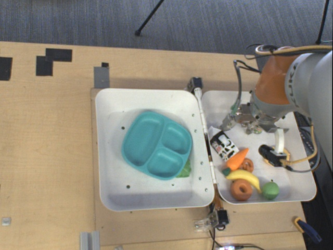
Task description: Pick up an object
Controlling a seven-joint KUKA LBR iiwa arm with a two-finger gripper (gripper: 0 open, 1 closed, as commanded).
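Several small toy foods lie crowded in the near end of the right bin (225,104), and any one of them could be the object to pick. Nearest are a brown donut (241,189) and a round green fruit (270,190). A banana (244,177) lies just behind them, with a carrot (237,159) beyond it and a second brown ring (248,165) beside the carrot. A black-and-white packet (223,146) sits near the wall between the bins. They touch or overlap each other, so I judge a clean grasp of one alone will be difficult.

The hand (243,123) hangs over the middle of this bin, just behind the packet, and holds nothing that I can see. Whether it is released or clenched I cannot tell, because the wrist and the grey arm (312,82) cover it from above.

The left bin (112,113) holds a teal divided plate (157,145), upside up and turned at an angle. Something green (183,171) shows from under the plate's near edge, but most of it is hidden and I cannot name it.

Beyond both bins, the table (52,139) carries dark square marks (52,60).
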